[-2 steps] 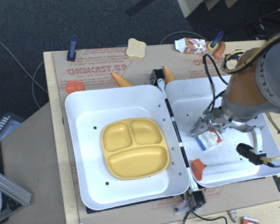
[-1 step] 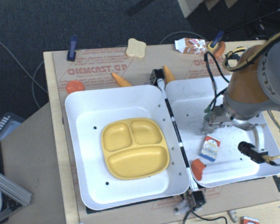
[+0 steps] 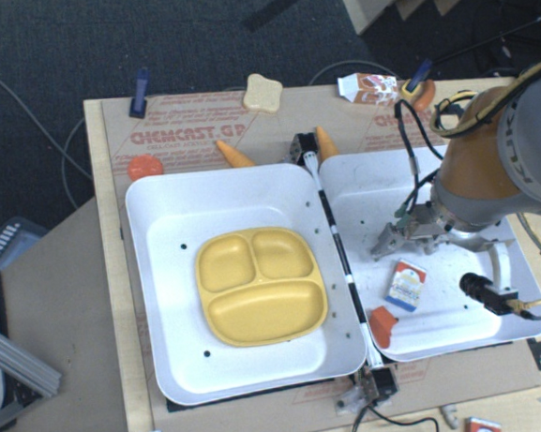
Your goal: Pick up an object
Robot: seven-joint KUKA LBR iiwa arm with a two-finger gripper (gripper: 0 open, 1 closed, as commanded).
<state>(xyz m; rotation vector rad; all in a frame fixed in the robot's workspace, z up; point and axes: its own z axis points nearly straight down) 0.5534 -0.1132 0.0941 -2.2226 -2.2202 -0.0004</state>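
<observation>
The gripper (image 3: 389,241) is low over the floor of the right bin (image 3: 363,193), in its left half, with its metal tip pointing toward the divider between the two bins. Whether it is spread or closed cannot be told from this slanted view, and nothing can be seen held in it. Behind it the arm (image 3: 481,166) comes in from the right edge, with the orange band just above the wrist and the grey body beyond.

Nearest the gripper is a small carton (image 3: 406,286) printed in red, white and blue. It lies flat and slightly turned on the same bin's floor, just toward the front, with a strip of white between the two. Further to the front-left an orange-red piece (image 3: 382,327) sits against the bin's corner, near the divider.

The left bin (image 3: 162,267) holds a yellow divided plate (image 3: 258,285), lying flat in its middle with three compartments up.

Outside the bins, on the cardboard-covered bench (image 3: 188,133), several things lie along the far edge:
- a beige bread-shaped piece (image 3: 263,92)
- a blue clip (image 3: 137,93)
- an orange disc (image 3: 141,166)
- an orange carrot-like piece (image 3: 235,153)
- a crumpled wrapper (image 3: 368,86)
</observation>
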